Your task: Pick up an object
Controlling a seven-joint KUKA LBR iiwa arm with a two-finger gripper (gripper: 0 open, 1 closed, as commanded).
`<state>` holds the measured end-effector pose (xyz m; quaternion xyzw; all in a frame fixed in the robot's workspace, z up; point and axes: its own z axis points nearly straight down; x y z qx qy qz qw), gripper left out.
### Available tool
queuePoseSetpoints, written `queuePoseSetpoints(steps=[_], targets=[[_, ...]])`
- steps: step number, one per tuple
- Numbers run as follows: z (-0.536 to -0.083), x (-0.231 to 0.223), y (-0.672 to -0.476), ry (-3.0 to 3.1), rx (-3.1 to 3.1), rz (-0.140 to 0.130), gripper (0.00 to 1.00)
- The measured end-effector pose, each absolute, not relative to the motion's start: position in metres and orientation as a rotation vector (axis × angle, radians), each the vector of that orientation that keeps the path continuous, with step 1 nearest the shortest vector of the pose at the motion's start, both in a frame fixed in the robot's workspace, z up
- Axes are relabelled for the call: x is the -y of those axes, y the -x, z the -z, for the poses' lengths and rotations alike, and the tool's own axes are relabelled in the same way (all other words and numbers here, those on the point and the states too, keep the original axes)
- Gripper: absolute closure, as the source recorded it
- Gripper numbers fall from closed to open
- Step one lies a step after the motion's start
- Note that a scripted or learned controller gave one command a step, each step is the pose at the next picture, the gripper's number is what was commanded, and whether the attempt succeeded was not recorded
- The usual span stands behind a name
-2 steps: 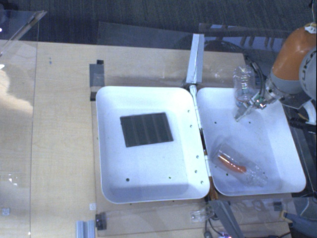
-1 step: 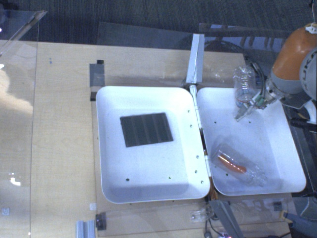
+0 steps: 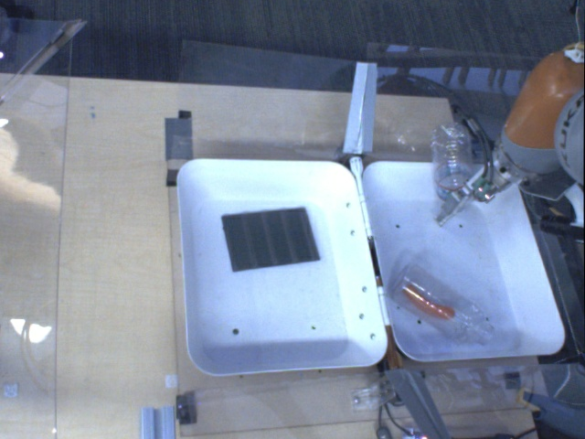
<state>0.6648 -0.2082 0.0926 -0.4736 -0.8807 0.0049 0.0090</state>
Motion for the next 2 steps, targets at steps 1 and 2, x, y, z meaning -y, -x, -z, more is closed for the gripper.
queuePoseSetpoints(steps=[1,2], targets=[[-0.092,0.207,-0.665,1.476,2.757,-0.018,0.00],[-0.104,0.208,-0.666,1.478,2.761,-0.020,1.00]])
